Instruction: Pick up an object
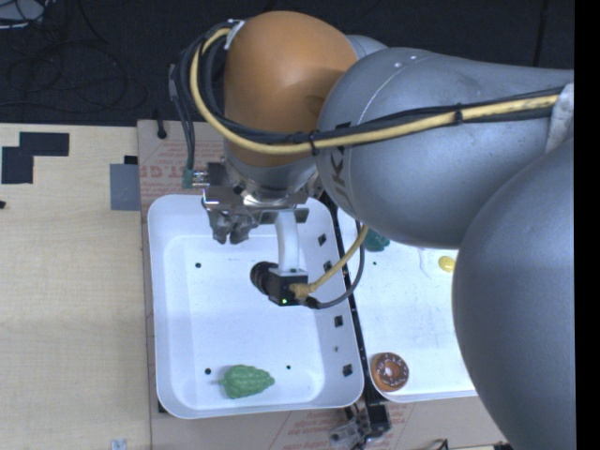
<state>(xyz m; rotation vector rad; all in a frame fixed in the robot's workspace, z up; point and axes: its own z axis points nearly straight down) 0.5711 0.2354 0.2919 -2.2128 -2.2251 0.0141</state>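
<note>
Gripper (230,225) hangs over the far end of the left shallow white bin (156,307), can't tell if it's spread or closed. Bumpy green lump (247,381) sits near the front wall. I'd center over it before dropping.

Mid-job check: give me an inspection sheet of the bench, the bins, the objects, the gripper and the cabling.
Surface: left bin and right bin, both white, on a pale bench.
Job's things: green lumpy object near the left bin's front edge; brown ring, yellow piece and teal piece in the right bin.
Clutter: nothing seen.
Grippers: gripper over the left bin's far end, apart from the green object.
Cables: yellow cable along the arm.
Surroundings: black patches and grey patch on the bench.
</note>
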